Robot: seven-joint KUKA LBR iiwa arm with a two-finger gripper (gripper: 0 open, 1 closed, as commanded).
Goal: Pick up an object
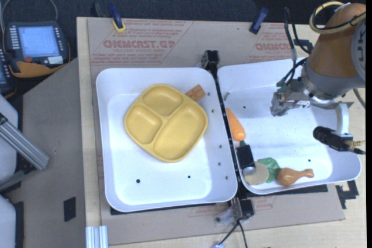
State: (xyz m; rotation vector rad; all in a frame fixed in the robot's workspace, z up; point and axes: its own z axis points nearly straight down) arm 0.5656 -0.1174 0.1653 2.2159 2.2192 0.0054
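In the right bin (302, 142), an orange carrot-like piece (235, 124) lies against the left wall. A brown drumstick toy (293, 175) rests near the front edge beside a green piece (271, 165), a pale round disc (258, 174) and a black block (244, 155). My gripper (284, 103) hangs over the back middle of this bin, well away from those items, with nothing visible between its fingers. The left bin (174, 183) holds a yellow divided plate (167, 122) with a small brown block (195, 92) at its far edge.
Both bins sit on a cardboard-covered board (151, 43) held by blue clamps (118, 20). A teach pendant (36, 48) lies off the bench at the left. The arm's grey and orange body (337, 49) looms over the right bin's back corner.
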